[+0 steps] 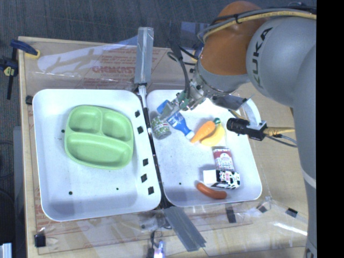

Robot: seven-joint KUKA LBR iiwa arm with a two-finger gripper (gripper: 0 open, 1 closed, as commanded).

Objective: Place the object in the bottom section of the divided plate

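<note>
Two white bins [48, 198] on wooden bench [24, 160]

Arm casing [285, 52]: smooth rounded grey shell with "KUKA" in dark letters.
Wrist band [226, 36]: glossy orange, dome-shaped.
Cables [258, 16]: yellow and black lines running over the orange band.
Side fitting [244, 127]: black cylinder with a yellow lead.
Gripper [185, 100]: small, metallic, with green detail.
</note>
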